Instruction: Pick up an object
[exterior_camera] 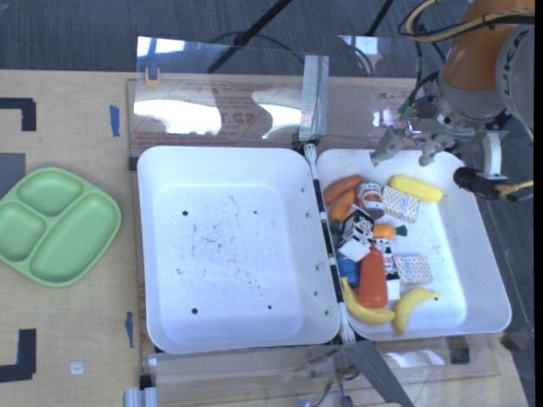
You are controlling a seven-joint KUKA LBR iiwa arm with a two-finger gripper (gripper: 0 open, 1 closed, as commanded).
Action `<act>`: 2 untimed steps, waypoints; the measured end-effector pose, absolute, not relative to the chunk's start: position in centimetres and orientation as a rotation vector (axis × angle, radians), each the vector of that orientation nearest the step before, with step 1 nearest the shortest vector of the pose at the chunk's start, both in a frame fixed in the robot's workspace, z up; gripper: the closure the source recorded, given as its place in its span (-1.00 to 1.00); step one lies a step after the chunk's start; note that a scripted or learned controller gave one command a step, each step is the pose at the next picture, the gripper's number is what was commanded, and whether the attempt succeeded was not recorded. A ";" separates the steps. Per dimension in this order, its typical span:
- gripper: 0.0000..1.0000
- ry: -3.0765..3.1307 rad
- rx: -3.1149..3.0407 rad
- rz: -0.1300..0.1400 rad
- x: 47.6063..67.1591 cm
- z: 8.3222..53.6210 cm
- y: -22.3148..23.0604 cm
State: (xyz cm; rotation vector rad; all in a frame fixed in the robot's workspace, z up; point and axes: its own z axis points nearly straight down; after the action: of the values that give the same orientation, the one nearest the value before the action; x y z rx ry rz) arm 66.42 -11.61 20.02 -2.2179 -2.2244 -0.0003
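Along the left wall of the right bin [475,295] lay the objects available for picking, heaped close together. The pile comprised an orange bottle [372,280] standing among the others, two yellow bananas [413,302] at the near end, a carrot [341,191] at the far end, a small can [370,197] beside it, a yellow corn cob [416,187] further right, and two patterned wafer-like blocks [401,203]. Several smaller items sat between these; their identity could not be determined. All objects rested on the bin floor or on one another.

Task status: no object had been lifted. Selection, descent, grasp and lift all remained to be done, as far as could be judged.

My gripper [413,148] was positioned above the far rim of the right bin, near the corn cob but clear of it. My two fingers were spread apart in the released state, with nothing between them and no contact with any object. My judgement was that the corn cob or the carrot offered the nearest target.

Outward, the left bin [161,227] stood alongside, and a green divided plate [55,225] rested on the bench [51,312] well to its left.
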 end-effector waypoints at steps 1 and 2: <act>-1.00 -2.492 -1.916 0.000 66.7 14.0 -19.3; -1.00 -2.566 -1.800 -0.005 66.9 9.6 -19.6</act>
State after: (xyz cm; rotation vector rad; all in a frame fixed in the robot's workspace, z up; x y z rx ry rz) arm 66.90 -19.56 9.56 -1.7995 -2.5657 -0.0046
